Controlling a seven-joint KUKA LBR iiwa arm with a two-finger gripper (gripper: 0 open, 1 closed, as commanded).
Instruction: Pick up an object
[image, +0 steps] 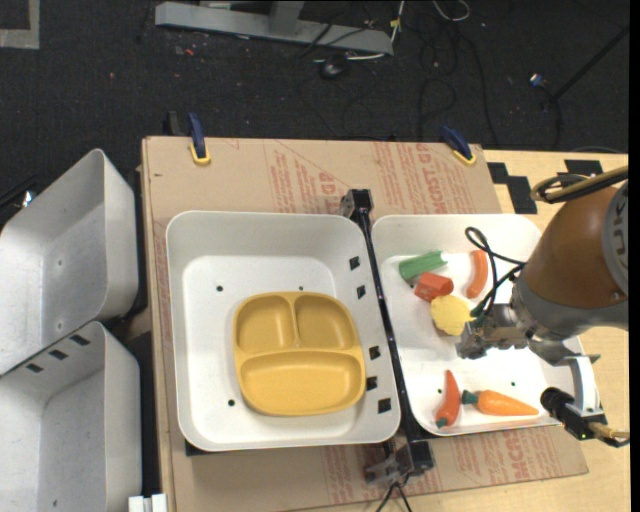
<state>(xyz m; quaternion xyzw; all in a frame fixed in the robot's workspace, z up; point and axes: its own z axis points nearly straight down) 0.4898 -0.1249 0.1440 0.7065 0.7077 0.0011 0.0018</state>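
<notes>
The right bin (520, 235) holds several toy foods: a green piece (421, 264), a red piece (433, 287), a yellow lemon-like piece (450, 315), a thin red-orange sausage (479, 272), a small red-orange pepper (449, 398) and an orange carrot (500, 403). My gripper (477, 340) hangs low over the middle of this bin, just right of the yellow piece and above the carrot. The arm's body hides its fingers. Nothing is seen held.
The left bin (190, 300) holds a yellow divided plate (297, 352). Two empty white bins (60, 260) lie off the bench at far left. A black cable (490, 250) loops over the right bin beside the sausage. Cardboard covers the bench.
</notes>
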